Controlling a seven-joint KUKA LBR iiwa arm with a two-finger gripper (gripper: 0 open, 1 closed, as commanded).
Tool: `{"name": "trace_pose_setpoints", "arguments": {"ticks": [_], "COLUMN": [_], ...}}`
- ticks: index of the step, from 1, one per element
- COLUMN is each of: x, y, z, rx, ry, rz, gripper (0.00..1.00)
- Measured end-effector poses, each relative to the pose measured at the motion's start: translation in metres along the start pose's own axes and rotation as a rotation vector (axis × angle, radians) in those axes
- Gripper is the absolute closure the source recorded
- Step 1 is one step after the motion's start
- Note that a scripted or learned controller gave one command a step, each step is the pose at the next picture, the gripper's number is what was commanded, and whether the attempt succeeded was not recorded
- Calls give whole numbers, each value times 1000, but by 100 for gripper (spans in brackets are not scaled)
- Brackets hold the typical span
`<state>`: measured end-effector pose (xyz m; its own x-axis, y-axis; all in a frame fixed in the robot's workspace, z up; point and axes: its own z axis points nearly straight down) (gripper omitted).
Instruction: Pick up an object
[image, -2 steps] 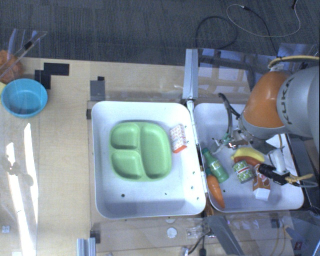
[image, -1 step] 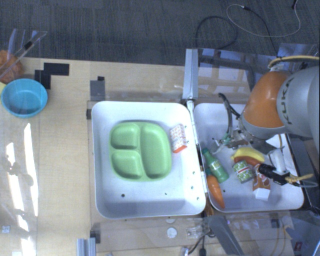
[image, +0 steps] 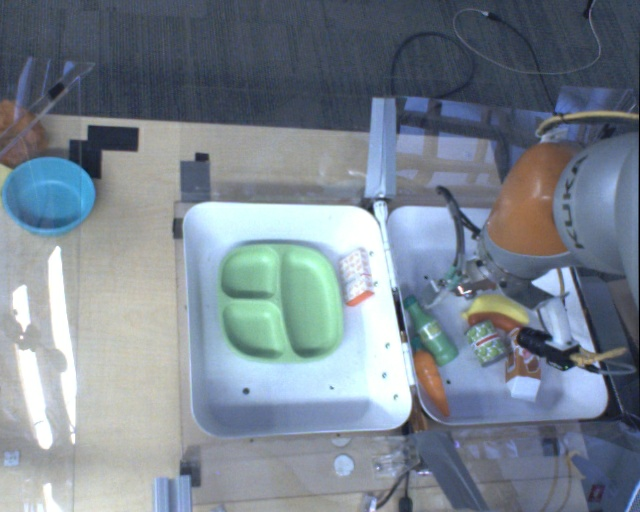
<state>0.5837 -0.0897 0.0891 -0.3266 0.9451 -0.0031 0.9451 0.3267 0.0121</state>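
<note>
My gripper (image: 452, 284) hangs low in the right bin (image: 425, 235), under the arm's orange band. It is just left of a yellow banana (image: 497, 308) and above a green bottle (image: 430, 333). An orange carrot (image: 432, 385) lies against the bin's left wall below the bottle. A small green and red can (image: 486, 342) and a brown carton (image: 522, 366) lie to the right of the bottle. Nothing shows between the gripper's tips.
The left bin (image: 215, 395) holds a green divided plate (image: 281, 301) and a white and red packet (image: 356, 277) at its right wall. A blue bowl (image: 48, 195) stands on the bench at far left. A black cable (image: 452, 222) runs along the arm.
</note>
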Motion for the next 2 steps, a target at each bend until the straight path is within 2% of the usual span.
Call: {"name": "trace_pose_setpoints", "arguments": {"ticks": [2], "x": [0], "y": [0], "z": [0], "rx": [0], "ry": [0], "rz": [0], "gripper": [0]}}
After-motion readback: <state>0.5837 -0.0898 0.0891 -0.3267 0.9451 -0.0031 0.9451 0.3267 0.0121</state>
